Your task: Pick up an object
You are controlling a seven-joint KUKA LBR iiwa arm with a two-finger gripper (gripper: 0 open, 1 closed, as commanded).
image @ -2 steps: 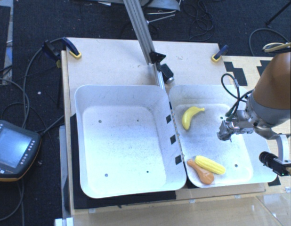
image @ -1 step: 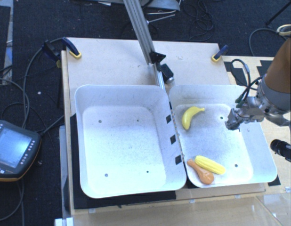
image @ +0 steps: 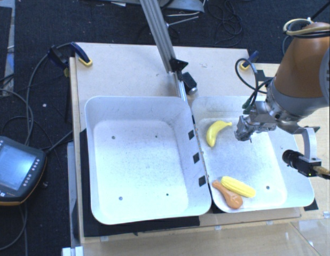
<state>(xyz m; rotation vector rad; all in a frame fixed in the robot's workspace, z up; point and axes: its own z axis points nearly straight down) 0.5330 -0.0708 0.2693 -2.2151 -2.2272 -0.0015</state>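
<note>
Where gripper hangs over right bin: beside banana (no writing legible); finger state indiscernible.

No words, numbers, brand marks or signs can be read on anything here. The handheld control unit, far off to the left of the gripper, has a lit screen (too small and blurred to make out anything on it).

Banana – beside gripper; apart
</note>
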